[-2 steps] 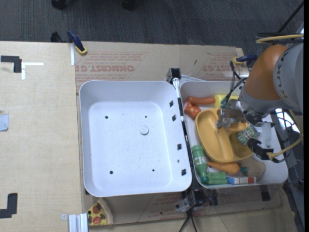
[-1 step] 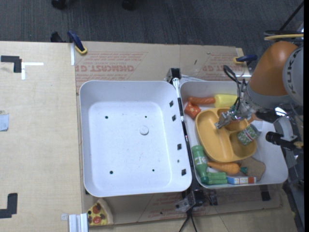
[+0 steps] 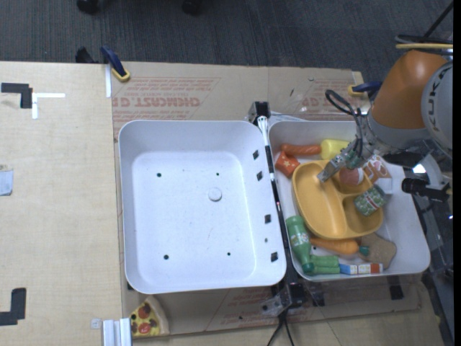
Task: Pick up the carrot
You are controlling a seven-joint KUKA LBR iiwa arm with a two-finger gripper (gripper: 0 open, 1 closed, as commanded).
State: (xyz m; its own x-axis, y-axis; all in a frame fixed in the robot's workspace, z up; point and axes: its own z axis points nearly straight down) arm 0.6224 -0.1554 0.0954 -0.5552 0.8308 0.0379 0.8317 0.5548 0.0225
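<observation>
An orange carrot [image 3: 302,151] lies along the far wall of the right bin [image 3: 410,262], beside a short orange-red piece [image 3: 286,166]. Another long orange item [image 3: 336,246] pokes out from under the near edge of a yellow divided plate [image 3: 328,211]; I cannot tell whether it is also a carrot. My gripper [image 3: 337,167] hangs low over the plate's far rim, to the right of the carrot and apart from it. Nothing shows in its grasp.
The right bin also holds a green bottle [image 3: 297,238], a green can [image 3: 369,201], a reddish round item [image 3: 351,178], a yellow item [image 3: 333,147], a brown piece [image 3: 379,250] and a small box [image 3: 360,268]. The left bin [image 3: 130,193] adjoins it.
</observation>
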